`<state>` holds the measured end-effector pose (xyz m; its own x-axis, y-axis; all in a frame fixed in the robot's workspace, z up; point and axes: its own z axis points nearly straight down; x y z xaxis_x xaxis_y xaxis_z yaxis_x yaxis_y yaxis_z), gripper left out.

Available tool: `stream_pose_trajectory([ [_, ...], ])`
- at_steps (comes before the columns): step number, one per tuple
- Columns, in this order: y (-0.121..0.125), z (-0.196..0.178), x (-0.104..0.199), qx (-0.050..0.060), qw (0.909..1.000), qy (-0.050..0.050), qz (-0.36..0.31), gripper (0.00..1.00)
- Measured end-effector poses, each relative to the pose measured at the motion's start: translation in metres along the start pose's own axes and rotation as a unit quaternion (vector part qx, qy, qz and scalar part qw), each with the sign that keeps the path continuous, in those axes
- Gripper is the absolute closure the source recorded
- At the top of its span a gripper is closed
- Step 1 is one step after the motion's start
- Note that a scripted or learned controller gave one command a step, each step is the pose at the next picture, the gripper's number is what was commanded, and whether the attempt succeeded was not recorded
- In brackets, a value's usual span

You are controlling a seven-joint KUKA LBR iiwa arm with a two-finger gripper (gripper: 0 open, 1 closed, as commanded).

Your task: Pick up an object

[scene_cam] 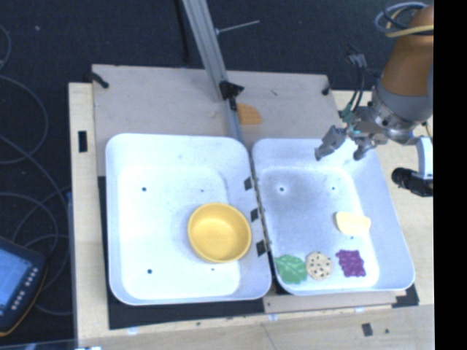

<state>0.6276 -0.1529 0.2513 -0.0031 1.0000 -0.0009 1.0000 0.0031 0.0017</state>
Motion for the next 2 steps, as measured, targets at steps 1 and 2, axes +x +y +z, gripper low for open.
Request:
stream_pose_trajectory([
  [1,0.0,0.0,0.0,0.0,1.0,0.0,0.0,0.0],
  [2,-0.001,0.045,-0.009,0.002,1.0,-0.001,0.002,0.0],
])
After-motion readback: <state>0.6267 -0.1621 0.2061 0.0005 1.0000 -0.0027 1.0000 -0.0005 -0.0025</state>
